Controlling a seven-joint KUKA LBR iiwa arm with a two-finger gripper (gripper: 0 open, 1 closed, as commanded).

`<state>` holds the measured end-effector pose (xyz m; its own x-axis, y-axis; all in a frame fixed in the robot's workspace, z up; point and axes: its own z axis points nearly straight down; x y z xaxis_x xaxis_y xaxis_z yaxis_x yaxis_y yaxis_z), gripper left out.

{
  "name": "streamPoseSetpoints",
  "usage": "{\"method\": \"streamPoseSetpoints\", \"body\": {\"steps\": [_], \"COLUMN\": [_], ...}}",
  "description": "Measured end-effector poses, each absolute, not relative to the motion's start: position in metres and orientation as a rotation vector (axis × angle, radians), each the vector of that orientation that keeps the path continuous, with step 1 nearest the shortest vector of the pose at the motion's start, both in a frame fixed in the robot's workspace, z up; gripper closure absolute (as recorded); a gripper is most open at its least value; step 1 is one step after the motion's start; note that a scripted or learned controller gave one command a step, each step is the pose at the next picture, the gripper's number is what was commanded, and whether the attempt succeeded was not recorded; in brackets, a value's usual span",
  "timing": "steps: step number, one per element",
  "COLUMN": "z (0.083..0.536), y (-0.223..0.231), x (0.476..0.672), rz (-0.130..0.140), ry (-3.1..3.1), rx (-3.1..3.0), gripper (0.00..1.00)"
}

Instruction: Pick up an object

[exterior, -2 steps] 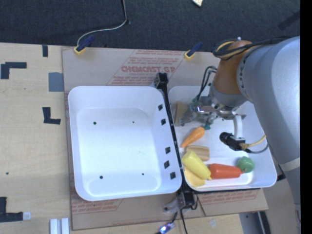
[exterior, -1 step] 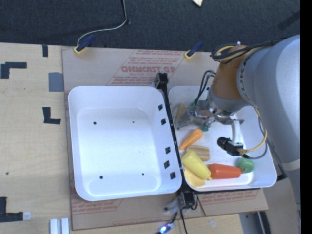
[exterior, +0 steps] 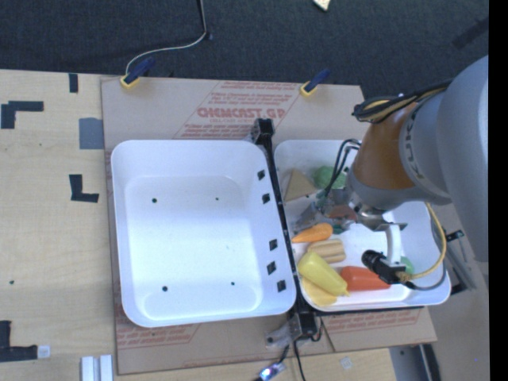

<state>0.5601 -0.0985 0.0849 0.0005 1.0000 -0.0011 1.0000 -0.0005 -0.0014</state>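
Nearest the bench's front edge, a yellow plastic pepper (exterior: 321, 274), a red pepper (exterior: 363, 278) and a small orange carrot (exterior: 313, 233) crowd the right-hand shallow white bin (exterior: 429, 248). The gripper (exterior: 340, 209) sits low among them; whether it grips anything, I cannot tell. Packed toys could slip aside. Beyond: brown cardboard sheet (exterior: 230, 111), dark carpet (exterior: 95, 14).

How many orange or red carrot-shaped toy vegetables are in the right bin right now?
2. A small orange carrot-shaped toy lies near the divider at mid-bin; a larger red-orange one lies by the near wall, beside the yellow pepper-shaped toy. The arm may hide more.
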Motion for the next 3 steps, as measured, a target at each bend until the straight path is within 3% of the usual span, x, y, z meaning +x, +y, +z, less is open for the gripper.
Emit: {"method": "streamPoseSetpoints", "body": {"steps": [1,2,3], "z": [0.085,0.084,0.093], "y": [-0.145,-0.132,-0.131], "x": [0.615,0.665,0.666], "rz": [-0.001,0.034,0.017], "ry": [-2.225,-2.22,-2.217], "rx": [-2.225,-2.202,-2.219], "gripper": [0.0,0.0,1.0]}}
